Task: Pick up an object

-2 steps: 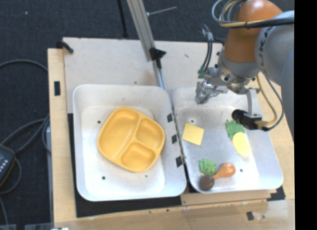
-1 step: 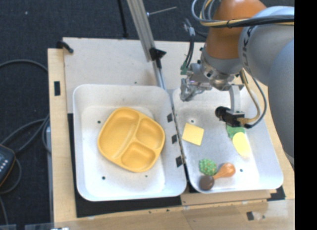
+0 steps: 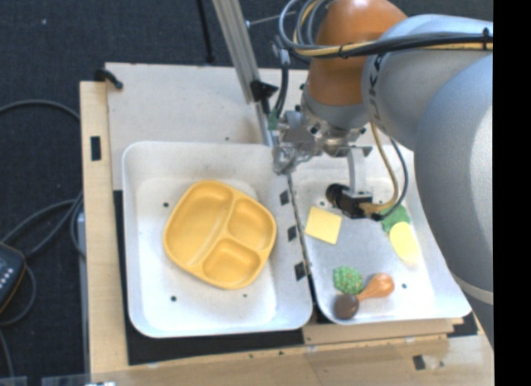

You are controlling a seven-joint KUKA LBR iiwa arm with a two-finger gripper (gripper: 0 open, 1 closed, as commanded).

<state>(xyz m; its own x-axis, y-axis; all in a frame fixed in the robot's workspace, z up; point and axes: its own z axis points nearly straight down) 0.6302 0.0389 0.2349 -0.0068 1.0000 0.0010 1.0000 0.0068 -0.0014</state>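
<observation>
Pincer (image 3: 292, 158), at the end of the grey arm (image 3: 431, 85), hangs over the rear rim between the two white bins; whether it is open or closed cannot be told, and nothing is seen in it. Below and just right of it, in the right bin (image 3: 431, 289), lie a yellow square block (image 3: 323, 226), a green piece (image 3: 348, 279), a drumstick-shaped toy (image 3: 365, 292) and a yellow-green object (image 3: 403, 239). Below-left, in the left bin (image 3: 149, 301) on the surface (image 3: 166, 102), rests a yellow divided plate (image 3: 220, 233).
</observation>
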